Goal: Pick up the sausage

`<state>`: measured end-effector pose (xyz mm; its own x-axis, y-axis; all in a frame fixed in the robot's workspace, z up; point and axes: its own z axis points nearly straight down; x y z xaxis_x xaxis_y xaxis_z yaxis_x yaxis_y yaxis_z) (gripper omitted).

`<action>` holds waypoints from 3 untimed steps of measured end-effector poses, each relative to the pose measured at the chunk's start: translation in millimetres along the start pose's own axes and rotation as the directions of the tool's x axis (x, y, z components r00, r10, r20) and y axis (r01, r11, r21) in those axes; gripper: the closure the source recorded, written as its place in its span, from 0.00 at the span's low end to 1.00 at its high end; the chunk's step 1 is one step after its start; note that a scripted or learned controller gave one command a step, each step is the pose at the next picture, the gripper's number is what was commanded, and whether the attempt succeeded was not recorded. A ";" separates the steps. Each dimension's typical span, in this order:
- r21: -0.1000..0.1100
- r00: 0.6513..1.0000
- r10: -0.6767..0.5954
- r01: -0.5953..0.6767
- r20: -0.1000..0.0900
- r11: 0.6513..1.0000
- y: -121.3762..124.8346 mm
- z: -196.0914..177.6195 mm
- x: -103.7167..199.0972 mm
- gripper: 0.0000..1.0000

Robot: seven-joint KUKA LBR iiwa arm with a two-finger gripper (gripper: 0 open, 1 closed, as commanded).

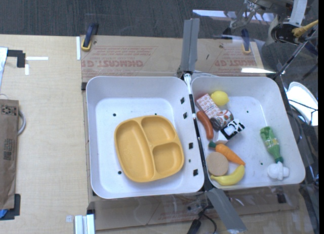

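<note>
Sausage far below fingers

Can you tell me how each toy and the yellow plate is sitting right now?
sausage: lying flat by the right bin's left wall
lemon: resting at the back
carrot: lying flat
banana: lying at the front, curved
green bottle: lying on its side
yellow plate: flat in the left bin, nothing on it
</note>
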<state>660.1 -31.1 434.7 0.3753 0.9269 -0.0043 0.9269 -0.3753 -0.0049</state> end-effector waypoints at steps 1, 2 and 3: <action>0.000 1.000 -0.019 0.019 0.000 1.000 10.6 -3.5 -26.3 0.00; 0.001 0.992 0.124 -0.124 0.001 0.992 -14.9 -3.2 36.8 0.00; 0.000 0.889 0.457 -0.457 0.001 0.889 -74.0 -3.4 182.8 0.00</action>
<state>660.1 166.2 437.7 0.7575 0.6527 -0.0068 0.6527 -0.7576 -0.0021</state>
